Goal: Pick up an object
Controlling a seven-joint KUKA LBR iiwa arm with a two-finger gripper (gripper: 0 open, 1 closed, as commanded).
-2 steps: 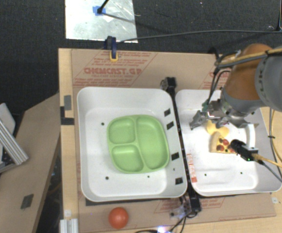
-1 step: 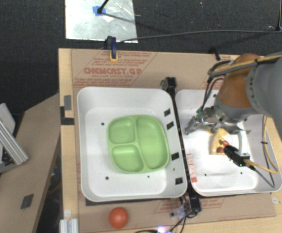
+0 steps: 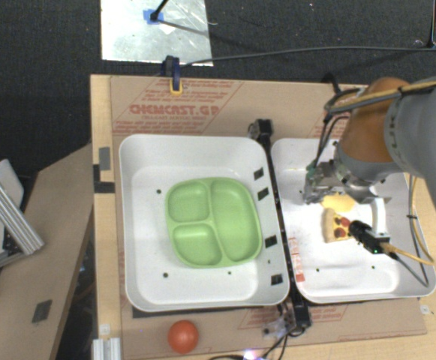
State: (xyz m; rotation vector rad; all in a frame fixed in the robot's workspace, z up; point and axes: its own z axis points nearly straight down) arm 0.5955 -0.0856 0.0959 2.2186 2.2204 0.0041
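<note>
We found the end effector [image 3: 324, 187] lowered beside the toy pizza slice [image 3: 336, 224], finger state indeterminate; next needs a centred closing.

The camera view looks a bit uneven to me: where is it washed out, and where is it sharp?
In the camera view the right bin glares almost pure white, the shiny sheet at the top reflects light, the near arm looks soft, and the green tray in the left bin is crisp and evenly lit.
</note>
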